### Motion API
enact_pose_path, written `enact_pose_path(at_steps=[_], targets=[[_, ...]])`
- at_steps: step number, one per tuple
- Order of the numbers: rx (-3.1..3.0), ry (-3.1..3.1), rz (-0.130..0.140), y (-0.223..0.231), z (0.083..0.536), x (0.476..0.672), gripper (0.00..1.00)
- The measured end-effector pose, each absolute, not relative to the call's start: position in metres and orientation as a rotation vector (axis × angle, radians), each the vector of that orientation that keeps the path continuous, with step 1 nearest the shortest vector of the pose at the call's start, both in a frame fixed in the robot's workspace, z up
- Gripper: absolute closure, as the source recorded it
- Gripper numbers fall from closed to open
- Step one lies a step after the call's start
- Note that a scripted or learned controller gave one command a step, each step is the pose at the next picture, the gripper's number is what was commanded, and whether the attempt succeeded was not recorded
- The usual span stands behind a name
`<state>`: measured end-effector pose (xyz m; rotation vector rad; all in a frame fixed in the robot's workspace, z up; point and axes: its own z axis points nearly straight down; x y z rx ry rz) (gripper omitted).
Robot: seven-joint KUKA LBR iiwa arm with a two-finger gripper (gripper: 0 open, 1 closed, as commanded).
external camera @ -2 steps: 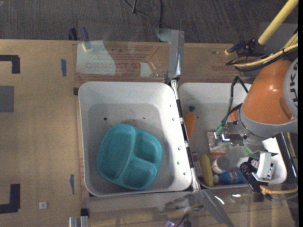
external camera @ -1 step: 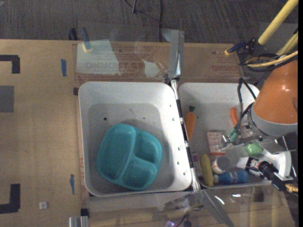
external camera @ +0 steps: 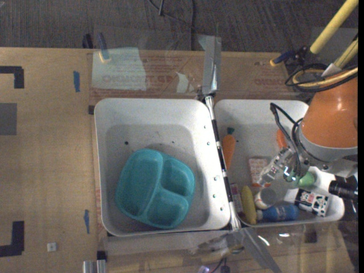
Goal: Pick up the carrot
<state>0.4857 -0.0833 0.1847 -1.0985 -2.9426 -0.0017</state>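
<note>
We see the carrot lying by the bin wall, left of our gripper, whose grip we cannot tell.

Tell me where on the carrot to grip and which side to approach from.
Grip the carrot across the middle of its orange body, coming straight down from above. It lies flat and lengthwise against the left wall of the right bin, green top toward the far end, so close the pincer across its narrow width, minding that wall.
</note>
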Motion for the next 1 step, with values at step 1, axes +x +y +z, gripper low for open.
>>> enact_pose_path(at_steps=[1], targets=[[-0.318, -3.127, -0.002, -0.0788, 0.185, 0.4803, 1.0]])
